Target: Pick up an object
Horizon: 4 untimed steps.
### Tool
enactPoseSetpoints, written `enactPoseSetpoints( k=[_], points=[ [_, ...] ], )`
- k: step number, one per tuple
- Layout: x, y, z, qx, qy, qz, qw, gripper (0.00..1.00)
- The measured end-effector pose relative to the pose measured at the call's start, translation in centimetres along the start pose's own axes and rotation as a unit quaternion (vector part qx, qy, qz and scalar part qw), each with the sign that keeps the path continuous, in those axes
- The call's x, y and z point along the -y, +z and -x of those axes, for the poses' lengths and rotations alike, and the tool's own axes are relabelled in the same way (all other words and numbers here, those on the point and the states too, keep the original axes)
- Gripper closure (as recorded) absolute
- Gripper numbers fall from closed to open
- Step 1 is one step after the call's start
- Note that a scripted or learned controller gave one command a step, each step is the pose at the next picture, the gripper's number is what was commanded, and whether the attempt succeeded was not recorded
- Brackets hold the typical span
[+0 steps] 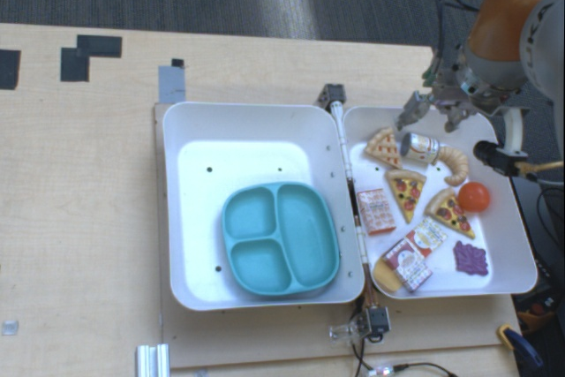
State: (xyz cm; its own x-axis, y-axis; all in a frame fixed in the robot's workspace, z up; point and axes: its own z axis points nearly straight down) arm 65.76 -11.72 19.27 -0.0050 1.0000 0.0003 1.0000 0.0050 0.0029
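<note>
Grey metal fingers of the gripper [434, 112] stand spread apart over the far edge of the right bin [521, 256], one finger [411, 110] on the near-left and the other [455, 115] to its right, with nothing between them; the gripper hangs just above and behind a small silver can [419, 147] lying on its side; whether a fingertip touches the can I cannot tell. Left of the can lies a waffle piece [383, 147]; to its right a croissant [455, 163] curves down toward a red tomato [474, 196]; nearer the middle lie two pizza slices, one [407, 192] below the can, the other [450, 214] beside the tomato. A small red-and-white carton [375, 211] lies by the divider; two more cartons [430, 237] [406, 264] sit toward the near edge, the lower one partly over a yellow rounded piece [384, 275]; a purple bunch of grapes [470, 260] lies in the near-right corner. Above the gripper rises the arm's orange band [505, 18]. The left bin [190, 216] holds a teal divided plate [281, 237] with three compartments; both bins rest on a pale wooden bench [79, 234].
</note>
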Motion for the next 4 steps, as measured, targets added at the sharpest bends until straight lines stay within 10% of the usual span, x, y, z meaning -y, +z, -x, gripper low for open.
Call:
enactPoseSetpoints(
  k=[1,2,3,4],
  points=[
    [1.8,10.7,-2.6,0.000,-0.001,0.000,1.0000,0.00],
    [1.6,9.5,-2.6,0.000,-0.002,0.003,1.0000,1.00],
    [1.6,9.5,-2.6,0.000,-0.001,0.002,1.0000,0.00],
    [1.5,8.4,-2.7,0.000,-0.003,0.004,1.0000,1.00]
  ],
)
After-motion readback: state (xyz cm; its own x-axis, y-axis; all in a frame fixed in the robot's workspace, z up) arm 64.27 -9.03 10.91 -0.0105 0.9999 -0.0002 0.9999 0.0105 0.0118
